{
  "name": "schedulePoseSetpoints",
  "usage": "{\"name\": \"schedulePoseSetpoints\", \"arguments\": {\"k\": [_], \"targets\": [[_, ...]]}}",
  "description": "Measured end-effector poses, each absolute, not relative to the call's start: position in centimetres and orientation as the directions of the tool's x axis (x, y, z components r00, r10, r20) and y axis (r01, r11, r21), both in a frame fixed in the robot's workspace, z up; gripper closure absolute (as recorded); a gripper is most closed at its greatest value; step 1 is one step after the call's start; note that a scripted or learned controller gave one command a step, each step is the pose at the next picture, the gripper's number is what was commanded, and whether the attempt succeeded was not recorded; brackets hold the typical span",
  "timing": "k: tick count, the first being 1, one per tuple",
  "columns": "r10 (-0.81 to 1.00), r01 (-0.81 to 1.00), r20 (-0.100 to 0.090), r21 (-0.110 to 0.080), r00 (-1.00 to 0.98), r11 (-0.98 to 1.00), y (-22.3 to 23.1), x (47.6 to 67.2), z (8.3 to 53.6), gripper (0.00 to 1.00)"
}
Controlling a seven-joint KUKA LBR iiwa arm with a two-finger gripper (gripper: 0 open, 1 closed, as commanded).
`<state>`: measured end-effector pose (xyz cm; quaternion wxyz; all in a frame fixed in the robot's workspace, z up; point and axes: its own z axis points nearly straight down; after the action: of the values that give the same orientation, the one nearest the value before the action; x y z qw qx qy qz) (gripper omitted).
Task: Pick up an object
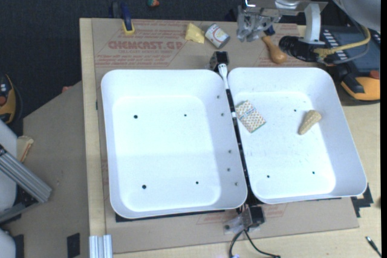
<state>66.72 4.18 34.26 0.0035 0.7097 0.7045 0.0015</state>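
Your gripper [253,26] hangs over the far edge of the bench, beyond the right bin [338,106]; I cannot tell how it is set, and nothing shows in it. The candidates lie in that bin: a patterned square packet [250,116] near its left wall and a tan cone [309,121] further right. Choose the cone, which sits clear of the walls, and centre above it before descending.

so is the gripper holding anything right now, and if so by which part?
Nothing is seen held. The gripper hangs above the bench beyond the right bin. The patterned packet and the tan cone both lie on that bin's floor.
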Motion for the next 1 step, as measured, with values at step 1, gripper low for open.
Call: {"name": "schedulePoseSetpoints", "arguments": {"k": [1], "targets": [[1.000, 1.000, 0.001, -0.007, -0.006, 0.006, 12.10, 64.91, 28.43, 1.00]]}}
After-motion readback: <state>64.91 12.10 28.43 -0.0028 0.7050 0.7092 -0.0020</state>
